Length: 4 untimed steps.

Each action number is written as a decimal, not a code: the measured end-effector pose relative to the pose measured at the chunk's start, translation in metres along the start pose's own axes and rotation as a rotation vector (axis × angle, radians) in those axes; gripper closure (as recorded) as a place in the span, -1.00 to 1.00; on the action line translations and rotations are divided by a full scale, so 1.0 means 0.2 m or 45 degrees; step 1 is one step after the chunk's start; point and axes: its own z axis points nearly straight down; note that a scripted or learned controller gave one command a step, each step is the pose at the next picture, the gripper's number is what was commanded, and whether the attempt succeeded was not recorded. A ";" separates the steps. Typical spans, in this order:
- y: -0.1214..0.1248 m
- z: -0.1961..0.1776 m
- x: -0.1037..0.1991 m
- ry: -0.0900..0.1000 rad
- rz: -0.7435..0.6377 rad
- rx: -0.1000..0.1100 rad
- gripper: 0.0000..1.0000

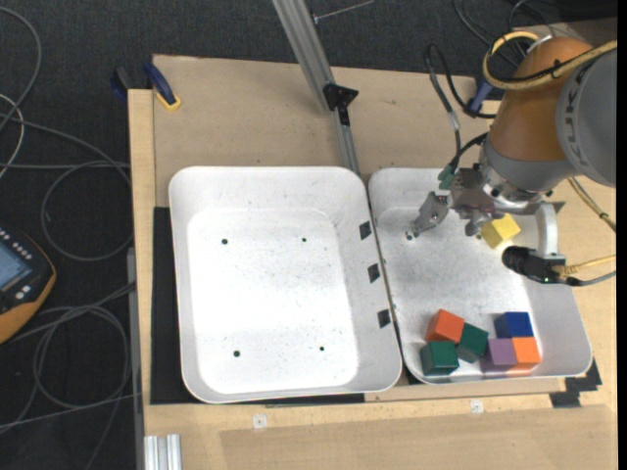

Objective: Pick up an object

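Your hand (470,213) hangs over the back of the right bin (441,282), fingers spread. A yellow block (502,229) sits just beside its right finger, not visibly pinched. The other blocks (480,343) cluster at the bin's front edge, well apart, toward you from the hand.

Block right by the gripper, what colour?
Yellow: the block beside the gripper, seen in the camera view.
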 end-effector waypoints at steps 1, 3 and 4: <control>0.04 0.29 0.02 0.000 -0.002 -0.001 -1.00; 0.04 0.29 0.03 0.001 -0.001 -0.011 1.00; 0.06 -0.04 0.02 -0.002 -0.003 -0.021 1.00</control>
